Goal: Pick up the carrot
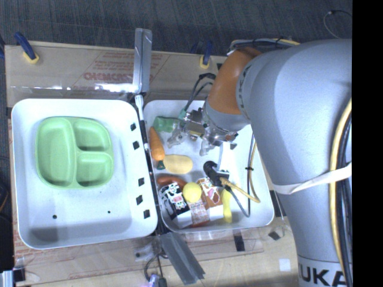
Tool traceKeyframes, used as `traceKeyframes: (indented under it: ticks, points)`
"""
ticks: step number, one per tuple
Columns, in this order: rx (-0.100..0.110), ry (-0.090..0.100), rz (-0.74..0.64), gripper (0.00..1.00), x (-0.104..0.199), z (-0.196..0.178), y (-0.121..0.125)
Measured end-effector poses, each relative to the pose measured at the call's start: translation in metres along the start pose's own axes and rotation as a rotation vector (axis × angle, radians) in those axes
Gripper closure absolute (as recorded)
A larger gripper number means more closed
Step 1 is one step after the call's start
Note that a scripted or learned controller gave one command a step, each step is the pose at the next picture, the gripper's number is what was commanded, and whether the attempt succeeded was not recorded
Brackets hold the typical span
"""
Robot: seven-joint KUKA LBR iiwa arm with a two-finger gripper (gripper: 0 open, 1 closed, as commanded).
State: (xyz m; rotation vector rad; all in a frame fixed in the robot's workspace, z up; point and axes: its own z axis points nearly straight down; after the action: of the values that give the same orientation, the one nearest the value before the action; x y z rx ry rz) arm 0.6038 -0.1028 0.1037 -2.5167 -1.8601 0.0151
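Note:
The carrot (157, 146) is orange and lies lengthwise along the left wall of the right bin (258, 213), its tip towards the back. My gripper (190, 140) hangs over the back middle of that bin, just right of the carrot and apart from it. It stands open, and I see nothing between its fingers. A green item (164, 124) lies just behind the carrot, close to the gripper's left side.
A pale yellow potato-like piece (178, 163) lies right in front of the carrot. Near the front are a reddish sausage (170, 180), a lemon (191, 191), a cow-patterned carton (172, 198), a printed box (204, 205) and a banana (227, 207). The left bin (24, 178) holds a green divided plate (75, 151).

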Motion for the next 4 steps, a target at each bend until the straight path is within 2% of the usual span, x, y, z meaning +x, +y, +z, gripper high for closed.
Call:
traceKeyframes:
  ticks: [1,2,3,4]
  points:
    - [-0.012,0.001,0.166,0.0,0.017,0.014,0.011]
    - [-0.008,0.0,0.159,1.0,0.018,0.007,0.01]
    - [-0.007,0.0,0.158,0.0,0.018,0.007,0.01]
    - [-0.004,-0.001,0.152,1.0,0.019,-0.001,0.01]
